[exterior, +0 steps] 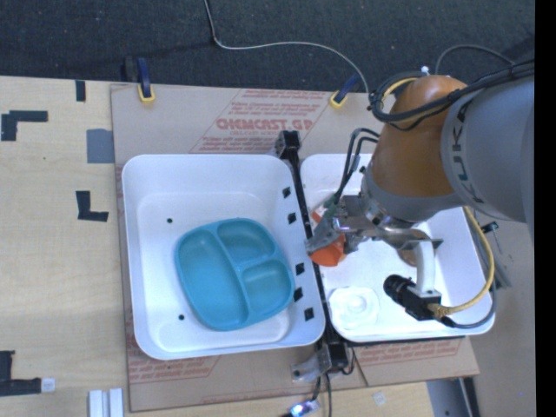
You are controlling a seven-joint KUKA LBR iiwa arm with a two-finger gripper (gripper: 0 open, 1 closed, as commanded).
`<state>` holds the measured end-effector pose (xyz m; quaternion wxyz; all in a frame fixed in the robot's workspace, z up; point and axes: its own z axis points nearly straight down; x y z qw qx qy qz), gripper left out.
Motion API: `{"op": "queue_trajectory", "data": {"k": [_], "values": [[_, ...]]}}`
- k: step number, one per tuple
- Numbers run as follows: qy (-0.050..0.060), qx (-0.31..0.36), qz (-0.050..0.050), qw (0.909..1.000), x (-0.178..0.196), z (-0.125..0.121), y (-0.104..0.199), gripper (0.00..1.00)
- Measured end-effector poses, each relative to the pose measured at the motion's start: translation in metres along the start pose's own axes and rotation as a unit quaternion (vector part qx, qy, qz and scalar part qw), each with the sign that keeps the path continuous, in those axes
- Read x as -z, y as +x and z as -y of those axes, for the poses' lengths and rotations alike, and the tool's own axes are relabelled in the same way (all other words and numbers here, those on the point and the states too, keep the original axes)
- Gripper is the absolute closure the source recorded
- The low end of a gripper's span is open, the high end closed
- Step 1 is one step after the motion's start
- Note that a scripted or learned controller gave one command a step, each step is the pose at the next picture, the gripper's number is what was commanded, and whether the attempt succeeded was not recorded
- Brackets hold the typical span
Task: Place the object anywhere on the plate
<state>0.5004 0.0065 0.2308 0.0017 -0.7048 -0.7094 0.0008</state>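
I see the end effector (334, 233) over an orange object (327, 254) in the right bin (452, 233); grip unclear. Next: carry it to the blue plate (233, 272).

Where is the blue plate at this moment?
In the camera view, the blue plate lies in the left white bin, toward its lower middle, left of the black divider between the two bins.

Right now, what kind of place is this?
Probably a robot lab, not a kitchen: a robot arm reaches over two white bins on a workbench. One bin holds a blue plate, and cables trail behind.
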Motion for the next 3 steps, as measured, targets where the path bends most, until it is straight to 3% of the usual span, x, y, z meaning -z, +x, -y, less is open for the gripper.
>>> {"op": "queue_trajectory", "data": {"k": [1,2,3], "values": [[-0.001,0.000,0.000,1.0000,-0.008,-0.004,0.056,1.00],[-0.001,0.001,0.000,1.0000,0.000,0.013,0.112,1.00],[0.000,-0.001,0.001,1.0000,0.002,0.011,0.140,1.00]]}}
